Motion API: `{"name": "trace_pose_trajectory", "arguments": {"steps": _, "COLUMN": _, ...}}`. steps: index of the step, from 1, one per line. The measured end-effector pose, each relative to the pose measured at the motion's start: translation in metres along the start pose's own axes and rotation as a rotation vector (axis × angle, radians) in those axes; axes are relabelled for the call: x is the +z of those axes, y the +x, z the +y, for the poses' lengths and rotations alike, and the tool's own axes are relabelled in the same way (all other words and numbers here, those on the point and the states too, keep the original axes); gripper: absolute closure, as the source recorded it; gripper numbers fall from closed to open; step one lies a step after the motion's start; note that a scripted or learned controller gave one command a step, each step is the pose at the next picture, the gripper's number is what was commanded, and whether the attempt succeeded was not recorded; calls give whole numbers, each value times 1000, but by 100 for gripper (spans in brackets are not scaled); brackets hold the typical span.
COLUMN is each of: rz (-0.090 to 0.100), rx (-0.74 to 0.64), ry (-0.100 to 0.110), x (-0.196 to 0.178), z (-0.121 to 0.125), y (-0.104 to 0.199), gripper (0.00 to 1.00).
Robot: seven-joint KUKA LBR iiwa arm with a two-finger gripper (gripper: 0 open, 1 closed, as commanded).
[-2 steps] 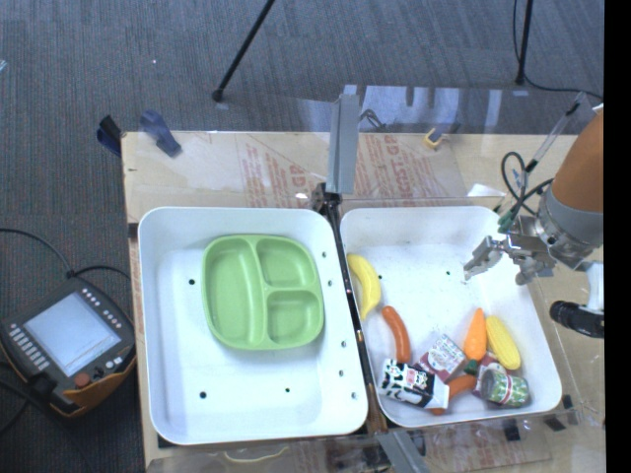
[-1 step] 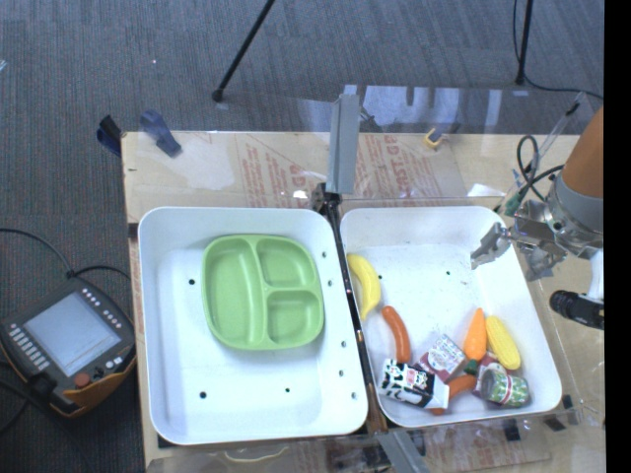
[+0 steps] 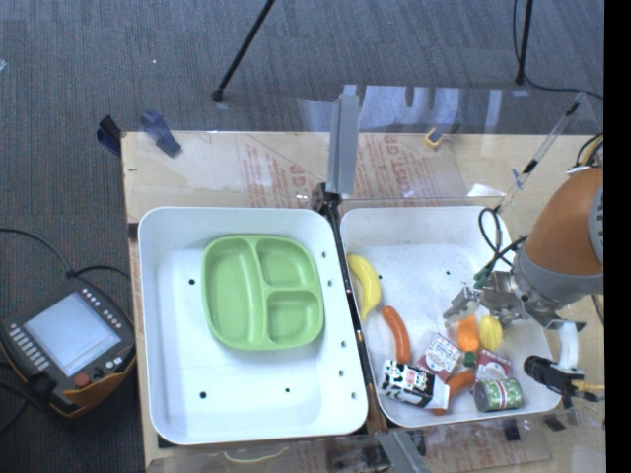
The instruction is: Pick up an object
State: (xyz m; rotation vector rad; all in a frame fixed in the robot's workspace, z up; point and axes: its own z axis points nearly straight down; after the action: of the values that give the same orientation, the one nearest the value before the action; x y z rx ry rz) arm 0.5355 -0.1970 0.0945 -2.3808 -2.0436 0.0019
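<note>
Orange fruit [image 3: 468, 334] and a small yellow lemon [image 3: 490, 332] lie side by side in the right bin [image 3: 414, 227], directly beneath the jaws [image 3: 480, 308]; whether those jaws are released or clenched cannot be told from here. The grey arm [image 3: 564, 249] with its orange band reaches in from the right, wrist bent down and leftward over the bin. Nearby lie a red-and-white packet [image 3: 441, 353], a green can [image 3: 499, 394], a carrot [image 3: 397, 333], a banana [image 3: 365, 283] and a black-and-white carton [image 3: 408, 383]. A green divided plate [image 3: 263, 291] sits in the left bin [image 3: 163, 363].
</note>
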Motion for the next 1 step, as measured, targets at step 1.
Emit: {"name": "trace_pose_trajectory", "arguments": {"steps": 1, "rz": 0, "rx": -21, "ry": -1, "x": 8, "z": -43, "y": -8, "gripper": 0}}
